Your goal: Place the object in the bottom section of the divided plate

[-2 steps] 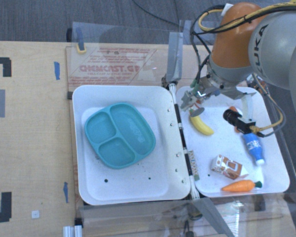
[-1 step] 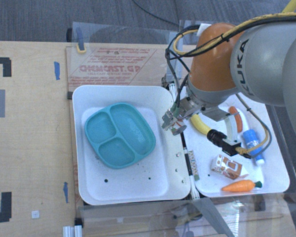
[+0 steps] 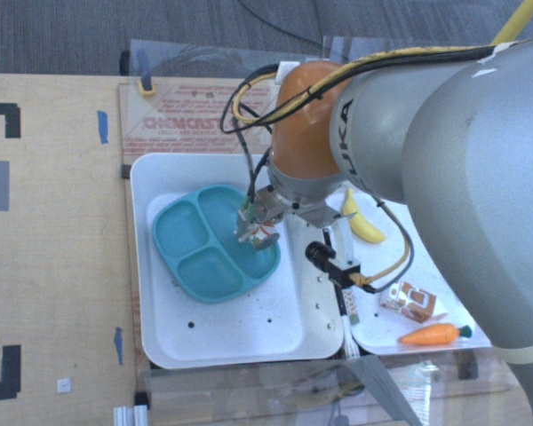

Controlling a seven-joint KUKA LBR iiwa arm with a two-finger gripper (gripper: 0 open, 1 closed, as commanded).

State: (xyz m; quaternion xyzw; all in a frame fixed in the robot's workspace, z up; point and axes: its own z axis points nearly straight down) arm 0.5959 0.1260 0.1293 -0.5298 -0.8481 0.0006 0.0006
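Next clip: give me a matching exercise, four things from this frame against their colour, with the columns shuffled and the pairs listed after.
Things:
1. divided plate
2. banana
3. carrot
4. bin holding the plate

Colours:
A. orange
B. white
C. teal blue
D. yellow

Pairs: 1-C, 2-D, 3-A, 4-B

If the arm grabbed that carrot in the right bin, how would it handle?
The carrot tapers to a point, so it would likely roll in an arc when pushed. Its smooth, glossy surface suggests a toy, probably light and somewhat slippery. It lies flat, so tipping seems unlikely.
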